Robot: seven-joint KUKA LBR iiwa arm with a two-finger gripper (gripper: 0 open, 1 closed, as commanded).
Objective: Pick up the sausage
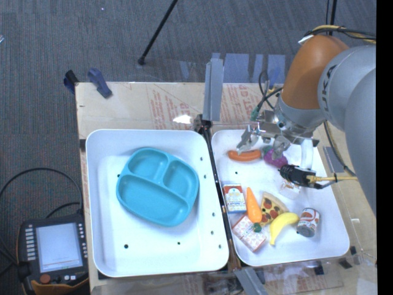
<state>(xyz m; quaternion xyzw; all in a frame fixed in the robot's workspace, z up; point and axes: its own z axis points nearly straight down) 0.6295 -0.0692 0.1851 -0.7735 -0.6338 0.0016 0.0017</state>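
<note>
Near the back of the right bin (341,238), the sausage (244,156) is lying with its long axis running left to right. Just above it, the gripper (264,141) is hovering with fingers spread wide, holding nothing.

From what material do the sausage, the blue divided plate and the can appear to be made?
Sausage: probably toy plastic, smooth, uniform orange-red.
Blue divided plate: likely moulded plastic, matte, one even colour.
Can: possibly metal or plastic with a printed label; too small to tell.
</note>
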